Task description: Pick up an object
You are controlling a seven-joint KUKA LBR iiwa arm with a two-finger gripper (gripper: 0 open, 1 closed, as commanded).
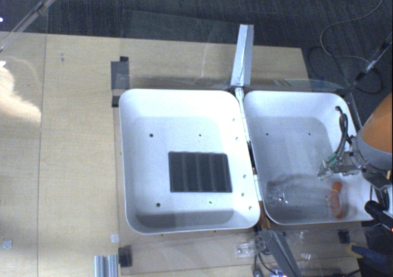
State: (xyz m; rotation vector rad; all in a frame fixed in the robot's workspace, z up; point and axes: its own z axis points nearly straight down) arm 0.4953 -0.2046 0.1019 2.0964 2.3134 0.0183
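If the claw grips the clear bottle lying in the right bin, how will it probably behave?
The clear bottle lies on its side, so a push may well roll it. It looks like thin, see-through plastic, so it is probably light and may dent or slip when squeezed. The orange cap end looks stiffer, perhaps a safer place to grip.

Two white bins (184, 101), one dark ribbed mat (199, 172), one clear bottle (301, 196), one arm (377, 137).

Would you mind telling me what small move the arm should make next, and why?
Probably lower the tool toward the clear plastic cup lying in the right bin; the tool sits above and right of it, and nothing shows between its fingers.
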